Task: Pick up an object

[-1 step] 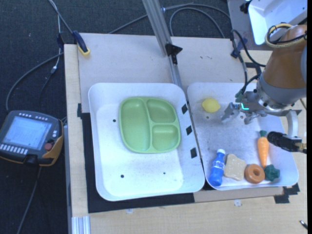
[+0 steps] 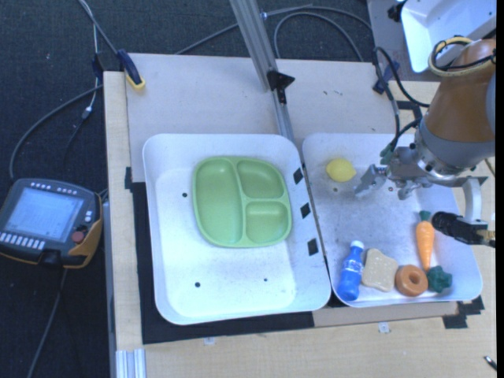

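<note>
In the right bin (image 2: 370,219), the yellow ball (image 2: 340,170) sits near the far left corner, and the claw (image 2: 387,181) hangs just right of it, fingers spread apart, nothing between them. Nearer than the ball, along the bin's front edge: a blue bottle (image 2: 352,271), a slice of bread (image 2: 379,271), a donut (image 2: 410,280) and a carrot (image 2: 425,242). Left of the ball, the other bin (image 2: 169,242) carries a green tray (image 2: 241,201).
</note>
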Controlling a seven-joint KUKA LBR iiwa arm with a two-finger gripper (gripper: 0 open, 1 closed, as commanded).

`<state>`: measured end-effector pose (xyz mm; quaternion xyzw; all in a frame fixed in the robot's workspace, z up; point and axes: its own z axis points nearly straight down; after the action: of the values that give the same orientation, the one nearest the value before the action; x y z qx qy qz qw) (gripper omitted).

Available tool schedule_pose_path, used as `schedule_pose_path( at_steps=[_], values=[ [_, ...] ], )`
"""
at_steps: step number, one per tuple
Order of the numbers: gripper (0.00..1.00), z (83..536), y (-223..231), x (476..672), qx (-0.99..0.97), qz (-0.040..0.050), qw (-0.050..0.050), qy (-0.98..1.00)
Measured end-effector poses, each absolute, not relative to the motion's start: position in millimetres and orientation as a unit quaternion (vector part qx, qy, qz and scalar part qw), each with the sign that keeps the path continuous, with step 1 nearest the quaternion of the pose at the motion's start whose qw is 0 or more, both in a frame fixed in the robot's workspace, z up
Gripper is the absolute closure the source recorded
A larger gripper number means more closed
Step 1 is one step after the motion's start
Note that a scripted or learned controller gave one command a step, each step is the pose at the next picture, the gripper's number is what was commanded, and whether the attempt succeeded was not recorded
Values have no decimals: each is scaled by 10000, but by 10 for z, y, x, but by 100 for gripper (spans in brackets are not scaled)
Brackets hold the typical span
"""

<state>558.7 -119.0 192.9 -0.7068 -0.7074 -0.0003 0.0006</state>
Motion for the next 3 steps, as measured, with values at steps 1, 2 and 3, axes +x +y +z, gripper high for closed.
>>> schedule_pose_path(
  at_steps=[1, 2, 3],
  values=[
    [0, 1309, -1226, 5540, -7074, 19, 39, -7068],
    [0, 841, -1217, 5548, -7071, -4, 11, -7071],
    [100, 987, -1233, 5567, -7073, -16, -34, -7070]
  ],
)
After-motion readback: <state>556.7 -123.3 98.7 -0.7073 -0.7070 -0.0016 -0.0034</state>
